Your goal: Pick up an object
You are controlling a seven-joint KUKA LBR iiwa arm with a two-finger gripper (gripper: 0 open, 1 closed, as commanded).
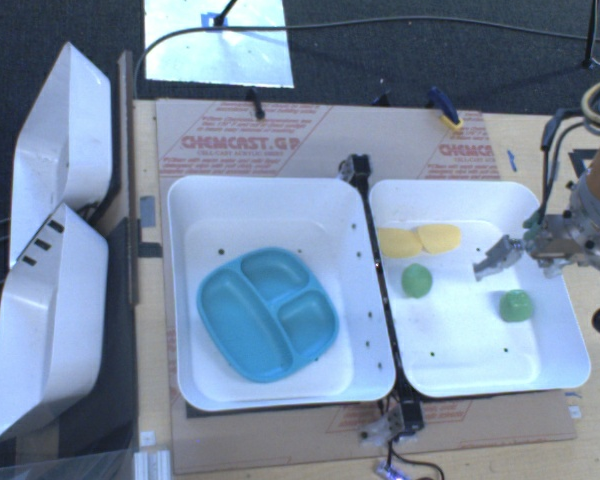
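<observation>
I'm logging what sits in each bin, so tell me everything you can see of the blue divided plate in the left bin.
The blue divided plate is a light blue tray with rounded corners, smooth and plastic-looking. Raised ridges split it into three compartments: one long one along its left side and two smaller ones on its right. It lies flat, face up, turned at an angle to the bin walls, on the floor of the left bin, slightly toward the near side. Nothing lies in its compartments, and it touches only the bin floor.

arm (592, 218) cut off at right edge
</observation>
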